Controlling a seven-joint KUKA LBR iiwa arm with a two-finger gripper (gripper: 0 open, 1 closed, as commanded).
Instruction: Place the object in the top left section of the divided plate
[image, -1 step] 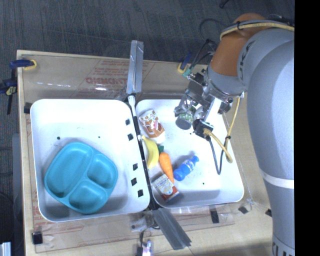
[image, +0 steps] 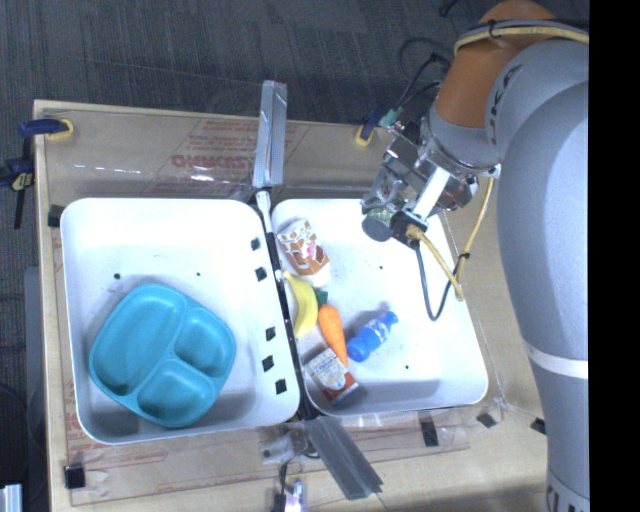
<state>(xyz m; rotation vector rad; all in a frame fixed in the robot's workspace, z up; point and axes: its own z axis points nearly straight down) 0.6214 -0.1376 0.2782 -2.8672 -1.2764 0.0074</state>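
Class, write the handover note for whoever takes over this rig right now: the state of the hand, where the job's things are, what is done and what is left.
Hand: above the back edge of the right bin, holding nothing that can be seen; whether it is open or shut cannot be told.
Divided plate: blue, in the left bin, nothing in its sections.
Right bin, along its left side: a small jar, banana, carrot, packet; blue bottle beside the carrot.
Done: nothing placed.
Left: pick an object, set it in the plate's top left section.
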